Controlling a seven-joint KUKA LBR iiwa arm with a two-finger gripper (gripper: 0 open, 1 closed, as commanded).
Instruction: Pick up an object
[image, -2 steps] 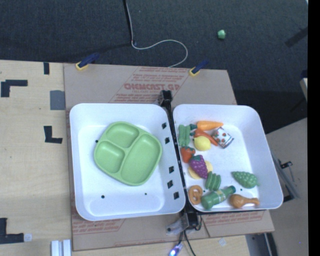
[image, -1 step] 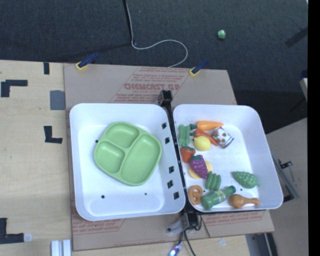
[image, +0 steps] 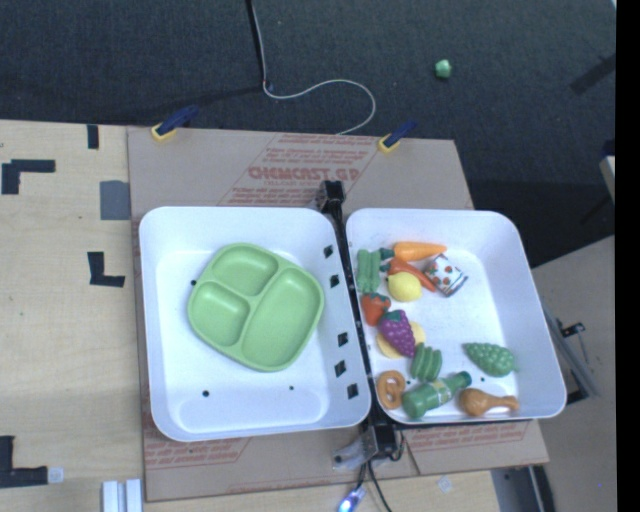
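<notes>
Findings at this moment. 2 white bins sit side by side on the bench. The left bin (image: 170, 400) carries 1 green divided plate (image: 256, 306), lying flat near its centre. The right bin (image: 520, 260) carries all the candidate objects, crowded along its 9 o'clock wall and its 6 o'clock edge.

Contents noted: a carrot (image: 420, 249) at 12 o'clock; a small red-and-white box (image: 444, 274) just beside it; a lemon (image: 404, 288) touching neighbouring pieces; a bunch of purple grapes (image: 397, 332) near the 9 o'clock wall; a green bottle (image: 434, 394), a pretzel (image: 391, 386) and a drumstick (image: 487, 403) along the 6 o'clock edge; a green leafy piece (image: 489, 358) at about 4 o'clock, standing apart from the rest.

No statement on the jaws is possible: I cannot tell how they stand. Nothing has been picked up.

Risks, in my judgement:
1. The cluster at 9 o'clock is tightly packed; a descent there could pinch 2 items or wedge a finger against the bin wall.
2. The lemon and grapes are rounded and may squirt out under closure.
3. Items at the 6 o'clock edge leave little finger clearance beside the rim.
4. The leafy piece looks the safest target.
</notes>
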